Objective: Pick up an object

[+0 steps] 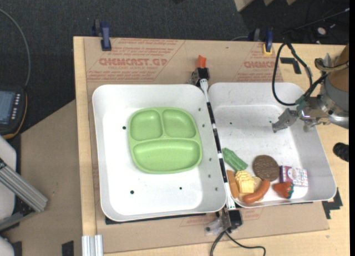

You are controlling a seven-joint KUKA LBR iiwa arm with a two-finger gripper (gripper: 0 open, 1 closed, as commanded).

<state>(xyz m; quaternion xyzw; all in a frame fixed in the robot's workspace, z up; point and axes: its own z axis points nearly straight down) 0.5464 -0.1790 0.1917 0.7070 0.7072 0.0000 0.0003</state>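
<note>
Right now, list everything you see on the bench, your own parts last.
left bin: one, white, left half of the bench
divided plate: one, green, three compartments, in the middle of the left bin
right bin: one, white, beside the left bin
toy food pile: one cluster, near edge of the right bin
green leafy piece: one, left of the pile
brown round patty: one, middle of the pile
orange sausage: one, front of the pile
small printed carton: one, white and pink, right of the pile
gripper: one, grey, over the right bin's far right part
</note>
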